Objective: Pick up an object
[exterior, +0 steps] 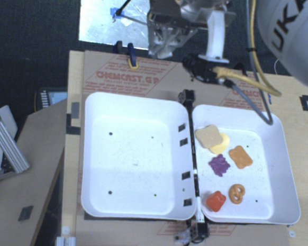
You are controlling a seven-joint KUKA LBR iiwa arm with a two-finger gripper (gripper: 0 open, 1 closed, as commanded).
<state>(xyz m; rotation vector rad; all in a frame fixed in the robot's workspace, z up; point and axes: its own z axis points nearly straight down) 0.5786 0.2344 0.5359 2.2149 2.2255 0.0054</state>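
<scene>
The right bin (pixel 280 172) holds several toy food pieces. A tan bread slice (pixel 208 135) overlaps a yellow piece (pixel 222 145). An orange piece (pixel 240 157) and a purple grape cluster (pixel 219 165) lie near the bin's middle. A brown pretzel (pixel 236 193) and a red piece (pixel 215 200) sit near the front wall. My gripper (pixel 162 47) hangs high beyond the far edge of the bins, above the cardboard and well away from all the pieces. I see nothing in it.
The left bin (pixel 130 155) has only its white floor showing. A black divider with clips (pixel 190 154) runs between the bins. Yellow and grey cables (pixel 252 85) trail over the right bin's far corner. A blue-and-yellow clamp (pixel 131 57) stands on the cardboard (pixel 120 76).
</scene>
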